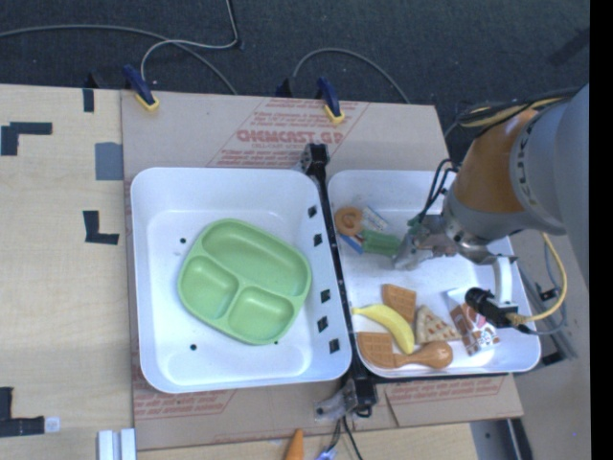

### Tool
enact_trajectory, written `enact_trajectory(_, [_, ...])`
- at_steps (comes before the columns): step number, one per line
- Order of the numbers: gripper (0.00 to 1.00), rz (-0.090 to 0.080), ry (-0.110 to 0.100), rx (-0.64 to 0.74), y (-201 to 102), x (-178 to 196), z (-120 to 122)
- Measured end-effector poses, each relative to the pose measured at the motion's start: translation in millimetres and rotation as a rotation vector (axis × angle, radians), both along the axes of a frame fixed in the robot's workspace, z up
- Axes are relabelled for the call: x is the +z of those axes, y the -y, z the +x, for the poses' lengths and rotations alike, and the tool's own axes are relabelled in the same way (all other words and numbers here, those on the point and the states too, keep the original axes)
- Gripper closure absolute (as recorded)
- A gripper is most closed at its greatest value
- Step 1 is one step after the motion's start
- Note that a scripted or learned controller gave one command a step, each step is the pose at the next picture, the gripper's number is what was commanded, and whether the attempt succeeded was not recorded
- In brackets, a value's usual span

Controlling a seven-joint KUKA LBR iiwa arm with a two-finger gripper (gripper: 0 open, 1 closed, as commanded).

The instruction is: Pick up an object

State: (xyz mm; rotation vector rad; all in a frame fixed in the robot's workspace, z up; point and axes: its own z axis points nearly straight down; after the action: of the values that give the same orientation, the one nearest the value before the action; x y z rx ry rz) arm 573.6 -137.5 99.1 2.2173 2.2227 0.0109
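On the bench, the left bin [153, 257] holds a green divided plate [244, 281]: stiff, light, too wide to grip except by its rim. In the right bin [522, 357], the banana [388, 322] looks likeliest: light, smooth, best pinched across its middle, its long axis running from far-left to near-right. The claw [414, 249] hovers just beside a green piece [380, 243]; whether it is apart or together I cannot tell
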Motion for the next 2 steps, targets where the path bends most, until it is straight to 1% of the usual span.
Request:
enact_trajectory(1, [0.00,0.000,0.000,0.000,0,0,0])
enact_trajectory(2, [0.00,-0.005,-0.002,-0.003,-32,-12,-56])
